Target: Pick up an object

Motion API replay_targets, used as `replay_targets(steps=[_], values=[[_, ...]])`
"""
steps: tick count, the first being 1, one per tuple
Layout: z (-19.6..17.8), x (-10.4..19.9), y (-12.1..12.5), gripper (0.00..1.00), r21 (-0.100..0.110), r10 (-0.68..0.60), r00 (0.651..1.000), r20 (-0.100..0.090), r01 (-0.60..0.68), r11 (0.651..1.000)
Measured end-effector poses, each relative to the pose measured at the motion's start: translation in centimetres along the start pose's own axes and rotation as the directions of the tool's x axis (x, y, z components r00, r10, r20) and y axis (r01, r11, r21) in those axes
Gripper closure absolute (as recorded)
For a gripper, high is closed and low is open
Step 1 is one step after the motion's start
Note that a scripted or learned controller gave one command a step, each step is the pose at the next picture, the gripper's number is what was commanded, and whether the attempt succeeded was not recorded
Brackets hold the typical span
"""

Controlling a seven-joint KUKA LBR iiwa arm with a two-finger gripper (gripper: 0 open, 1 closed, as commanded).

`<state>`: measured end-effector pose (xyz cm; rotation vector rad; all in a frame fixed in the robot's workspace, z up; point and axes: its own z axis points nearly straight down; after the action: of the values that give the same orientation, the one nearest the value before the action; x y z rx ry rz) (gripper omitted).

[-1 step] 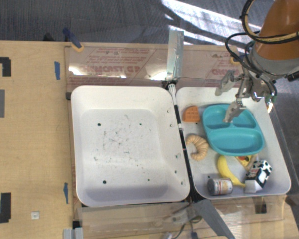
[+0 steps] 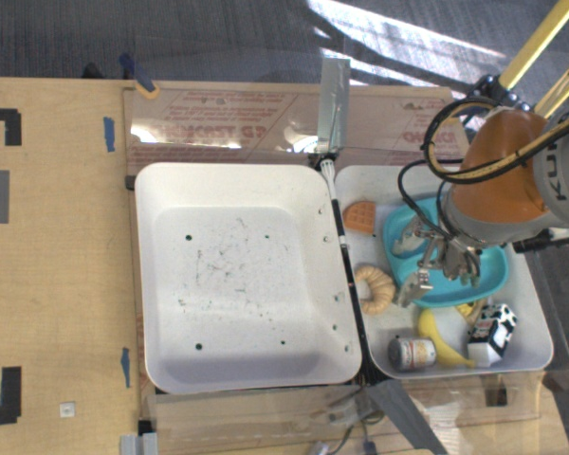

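Objects lie in the right bin (image 2: 541, 349), the one under the arm (image 2: 498, 173). A blue dish (image 2: 484, 273) sits in the middle of that bin, and the jaws (image 2: 436, 263) hang right over its left part. The jaws are made of shiny metal and point down toward the dish, but it is too hard to see if they are spread apart or pressed together, and nothing can be seen between them. An orange waffle piece (image 2: 359, 217) lies near the top left corner of the bin, just beside the dish. A tan doughnut (image 2: 375, 286) rests below it, close to the wall between the two bins and just left of the dish. A yellow banana (image 2: 438, 337) curves along below the dish. A small can (image 2: 412, 353) lies on its side next to the banana, near the front wall. A black and white toy (image 2: 491, 330) sits at the right end of the banana. The left bin (image 2: 171, 197) is white with small dark specks and scratches on its floor. Both bins stand side by side on the brown bench (image 2: 52, 254).
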<state>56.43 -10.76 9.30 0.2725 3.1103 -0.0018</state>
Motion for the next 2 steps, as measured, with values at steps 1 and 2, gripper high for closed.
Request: replay_targets(steps=[1, 2], values=[[0.5, -5.2, 2.3, 0.0, 0.006, 0.103, 0.994, -0.032, -0.103, 0.995], [-0.5, -5.0, 2.3, 1.0, 0.009, 0.106, 0.993, -0.043, -0.105, 0.994]])
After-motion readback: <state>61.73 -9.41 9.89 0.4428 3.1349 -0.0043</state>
